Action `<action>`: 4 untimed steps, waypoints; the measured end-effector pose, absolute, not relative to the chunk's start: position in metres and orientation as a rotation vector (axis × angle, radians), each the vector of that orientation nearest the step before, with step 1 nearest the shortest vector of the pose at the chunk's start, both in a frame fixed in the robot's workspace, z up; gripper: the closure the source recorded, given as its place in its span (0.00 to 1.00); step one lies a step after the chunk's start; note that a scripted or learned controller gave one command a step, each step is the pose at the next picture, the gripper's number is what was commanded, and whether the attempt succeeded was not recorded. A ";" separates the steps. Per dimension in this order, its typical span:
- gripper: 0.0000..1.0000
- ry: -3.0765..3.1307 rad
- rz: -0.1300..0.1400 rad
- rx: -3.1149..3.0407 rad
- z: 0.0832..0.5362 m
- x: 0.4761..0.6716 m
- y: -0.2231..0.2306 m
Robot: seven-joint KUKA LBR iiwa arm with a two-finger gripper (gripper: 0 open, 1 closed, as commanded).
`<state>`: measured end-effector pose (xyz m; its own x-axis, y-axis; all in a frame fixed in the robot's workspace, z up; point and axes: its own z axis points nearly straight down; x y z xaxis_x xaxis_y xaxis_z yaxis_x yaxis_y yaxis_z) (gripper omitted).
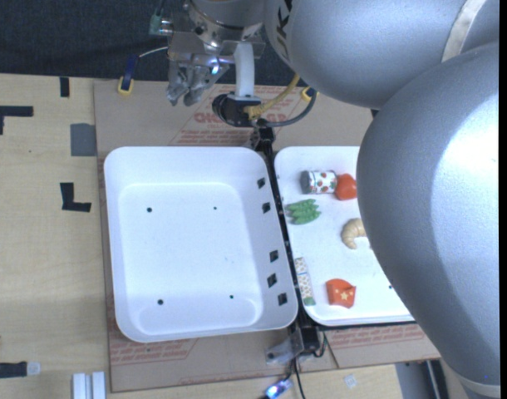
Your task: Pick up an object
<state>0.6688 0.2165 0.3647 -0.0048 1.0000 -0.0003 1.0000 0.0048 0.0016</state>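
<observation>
My gripper (184, 91) hangs high above the far edge of the left bin (120, 223), its metal fingers pointing down with nothing visible between them. In the right bin (320, 310) lie a small patterned can (319, 181), a red-orange item (346, 187), a green leafy piece (303, 212), a tan lumpy piece (352, 233), a red block (341, 293) and a thin patterned strip (302, 278) along the left wall. The big grey arm covers the right part of that bin.
Both bins rest on a cardboard sheet (145, 123) on the wooden bench. Black tape marks (11, 118) and a grey patch (83, 139) lie at the left. Black clips (275, 256) line the divider between the bins.
</observation>
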 end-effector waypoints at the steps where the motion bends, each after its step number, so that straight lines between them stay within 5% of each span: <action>1: 1.00 2.223 -0.005 2.220 0.351 0.668 0.233; 2: 1.00 2.223 0.010 2.216 0.472 0.668 0.234; 3: 1.00 2.230 -0.009 2.219 0.446 0.581 0.234; 4: 1.00 2.225 0.000 2.219 0.491 0.575 0.233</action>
